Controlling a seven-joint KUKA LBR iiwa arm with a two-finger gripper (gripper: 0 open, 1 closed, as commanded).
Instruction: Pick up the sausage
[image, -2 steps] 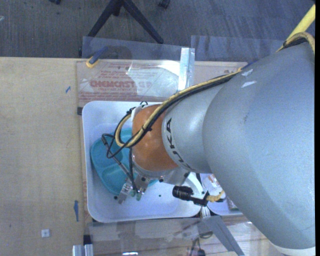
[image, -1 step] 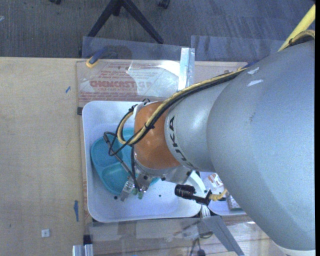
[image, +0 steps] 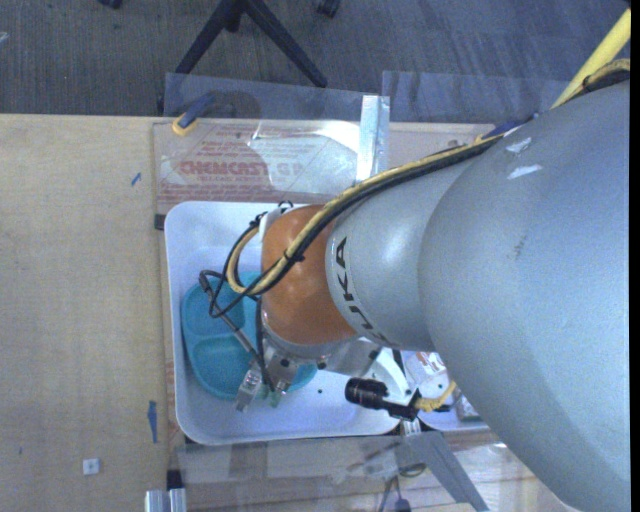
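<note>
Grey arm (image: 480, 290) covers the white bin (image: 190, 400); end effector's state cannot be told.

From my feed: arm (image: 520, 290) shell is smooth grey, satin sheen; orange band (image: 295, 285) glossy. White bin (image: 185, 250) looks smooth plastic. Blue dish (image: 215, 345) glossy plastic. Bench (image: 75, 300) matt wood. Clear sheet (image: 270, 160) shiny film.

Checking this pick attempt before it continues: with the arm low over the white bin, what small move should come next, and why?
Probably a short straight lift. The grey arm with the orange band covers most of the shallow white bin, and the tool sits low at the edge of a blue plastic dish. No sausage is visible there, so rising would uncover the bin for a check.
</note>
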